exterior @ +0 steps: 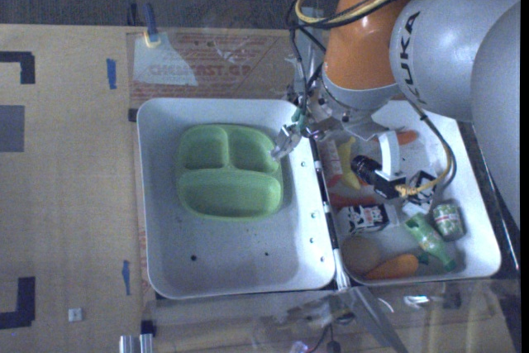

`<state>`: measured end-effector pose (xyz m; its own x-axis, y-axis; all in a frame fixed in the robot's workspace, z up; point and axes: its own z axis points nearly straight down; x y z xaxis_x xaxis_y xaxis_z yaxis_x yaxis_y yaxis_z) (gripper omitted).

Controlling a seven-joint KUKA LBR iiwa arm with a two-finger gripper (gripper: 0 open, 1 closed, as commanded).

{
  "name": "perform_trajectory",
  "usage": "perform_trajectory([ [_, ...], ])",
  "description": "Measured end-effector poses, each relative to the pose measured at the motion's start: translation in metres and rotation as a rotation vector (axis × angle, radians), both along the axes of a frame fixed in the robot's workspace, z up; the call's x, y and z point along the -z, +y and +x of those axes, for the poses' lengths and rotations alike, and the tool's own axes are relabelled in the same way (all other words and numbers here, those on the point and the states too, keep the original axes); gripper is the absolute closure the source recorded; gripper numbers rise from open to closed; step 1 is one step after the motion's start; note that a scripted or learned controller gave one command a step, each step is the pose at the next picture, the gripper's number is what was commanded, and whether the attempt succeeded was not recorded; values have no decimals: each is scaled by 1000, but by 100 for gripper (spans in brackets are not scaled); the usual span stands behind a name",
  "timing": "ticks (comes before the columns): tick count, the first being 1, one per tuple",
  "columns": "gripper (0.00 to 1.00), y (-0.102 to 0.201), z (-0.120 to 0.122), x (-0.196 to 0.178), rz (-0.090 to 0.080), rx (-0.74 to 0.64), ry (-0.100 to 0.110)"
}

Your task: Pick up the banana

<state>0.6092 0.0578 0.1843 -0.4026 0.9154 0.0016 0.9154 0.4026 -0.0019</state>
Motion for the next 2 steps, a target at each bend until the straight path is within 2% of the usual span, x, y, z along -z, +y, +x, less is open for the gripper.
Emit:
perform_trajectory([
  [1,0,28,-13,44,2,-59,-6],
  [2,0,68,-50,91,-7,-165,-24],
])
